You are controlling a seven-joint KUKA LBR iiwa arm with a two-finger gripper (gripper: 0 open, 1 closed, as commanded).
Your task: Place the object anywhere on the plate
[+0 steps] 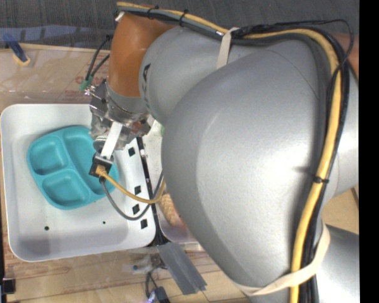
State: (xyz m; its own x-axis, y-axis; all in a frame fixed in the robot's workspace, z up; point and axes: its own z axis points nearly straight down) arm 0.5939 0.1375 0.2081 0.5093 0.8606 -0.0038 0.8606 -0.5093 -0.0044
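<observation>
1. Arm (240, 156): the grey body takes up the right and centre of the view. The orange band (127, 49) sits at top centre, above the wrist.
2. Gripper (98, 134): over the left bin (69, 235), at the right-hand edge of the plate. The wrist hardware hides it, so I cannot tell whether it is released, clenched or grasping anything.
3. Plate (60, 172): teal, divided into compartments, and lying flat on the floor of the left bin in its upper-left part. It is turned at a slant to the bin walls. Two smaller compartments show on its left side and a larger one on the right, partly under the gripper. The compartment surfaces that show are plain teal.
4. Object to be placed: cannot be picked out with certainty. A small tan-brown thing (169, 208) peeks from behind the arm's edge, in the visible sliver of the right bin (170, 233). It is well apart from the plate, and too little of it shows to name it.
5. Floor of the left bin: two small dark spots (46, 228) below the plate, apart from it.
6. Bench (50, 65): wood surface along the top, beyond the bins.
</observation>
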